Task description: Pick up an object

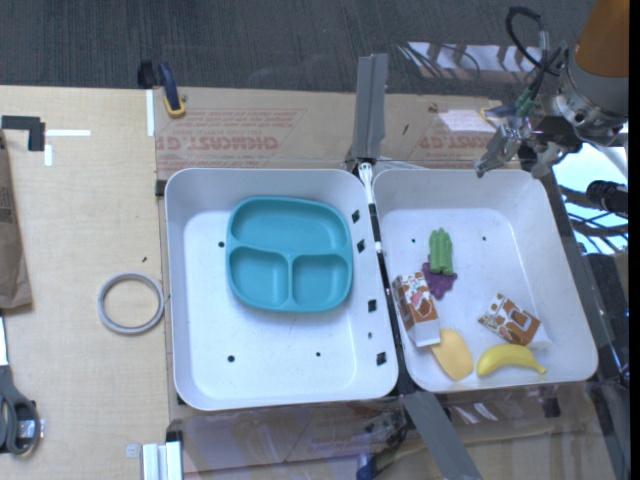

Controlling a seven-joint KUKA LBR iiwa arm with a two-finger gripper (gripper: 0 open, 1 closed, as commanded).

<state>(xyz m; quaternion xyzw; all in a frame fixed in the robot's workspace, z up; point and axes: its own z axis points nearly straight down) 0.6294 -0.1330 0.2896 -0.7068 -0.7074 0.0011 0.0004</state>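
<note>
The right bin [500,208] holds a green and purple toy vegetable [440,258], a brown and white snack packet [416,308], a second patterned packet [510,320], a pale yellow piece [453,354] and a yellow banana [511,360]. These lie in the bin's near half. My gripper [516,158] hangs over the bin's far right corner, well above and beyond all of them. Its fingers stand apart with nothing between them. The orange band of the arm shows at the top right.
The left bin [200,358] bears a teal divided plate [290,253]. On the wooden bench to the left lie a grey tape ring [131,301] and scissors [15,423]. A grey divider post [370,108] stands between the bins at the back.
</note>
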